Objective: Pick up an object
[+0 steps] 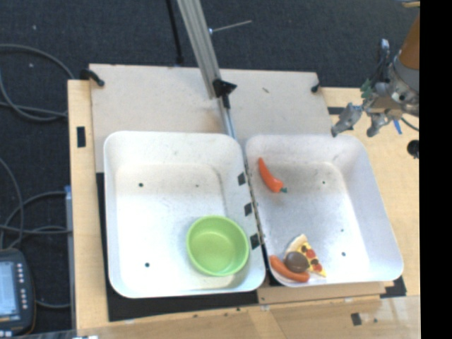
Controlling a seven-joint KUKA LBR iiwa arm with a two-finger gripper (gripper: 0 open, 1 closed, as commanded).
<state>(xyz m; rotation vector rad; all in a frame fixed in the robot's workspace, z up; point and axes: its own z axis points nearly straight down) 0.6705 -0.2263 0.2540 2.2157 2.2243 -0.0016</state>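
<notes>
Hanging above the bench beyond the far right corner of the right bin (367,189), the gripper (359,119) has two grey fingers spread apart, with nothing between them. It sits outside the bin wall, so no object is within its reach yet; the pick appears to be at its approach stage, judged from that gap.

Near the right bin's left wall, toward the far edge, lies an orange carrot-like toy (269,175). Its long axis runs at a slant, from the far left down toward the near right, and its small green tip points toward the bin's near right. It lies flat and apart from everything else, which likely makes it the easiest target: fingers closing across its narrow width would have free room on both sides.

At the right bin's near left corner a pizza slice toy (307,250), a brown round piece (296,261) and an orange sausage-shaped toy (289,269) crowd together, touching, against the rim; grasping one cleanly there looks harder.

A green bowl (217,244) stands upright, mouth up, in the left bin (141,189), by its near right corner.
</notes>
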